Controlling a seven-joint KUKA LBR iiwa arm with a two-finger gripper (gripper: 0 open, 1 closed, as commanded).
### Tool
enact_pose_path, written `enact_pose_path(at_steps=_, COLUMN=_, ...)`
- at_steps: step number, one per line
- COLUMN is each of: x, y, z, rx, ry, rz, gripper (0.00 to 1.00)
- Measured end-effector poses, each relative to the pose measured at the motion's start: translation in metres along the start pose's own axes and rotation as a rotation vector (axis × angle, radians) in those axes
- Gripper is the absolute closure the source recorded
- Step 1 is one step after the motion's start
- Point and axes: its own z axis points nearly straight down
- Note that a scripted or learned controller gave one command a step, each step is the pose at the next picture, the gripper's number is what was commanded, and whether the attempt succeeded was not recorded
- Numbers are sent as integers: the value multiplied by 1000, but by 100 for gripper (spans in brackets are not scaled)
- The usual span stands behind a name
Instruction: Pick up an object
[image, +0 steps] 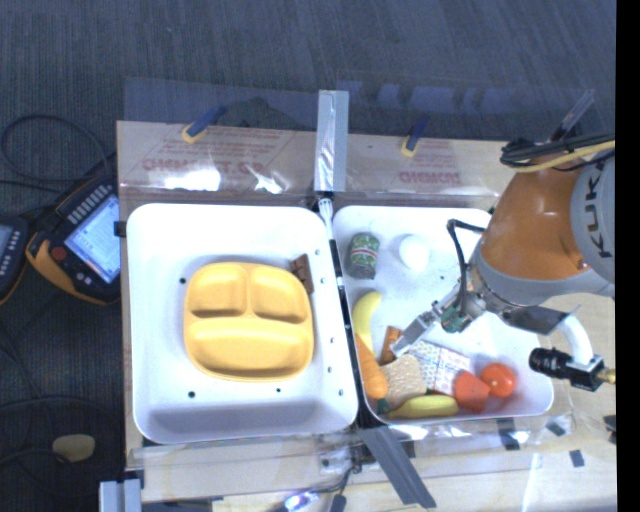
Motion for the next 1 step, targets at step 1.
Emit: enact_pose_path(at_steps=1, x=-25, y=-3, z=86, rx=-12, ry=-10, rz=-159, gripper=0)
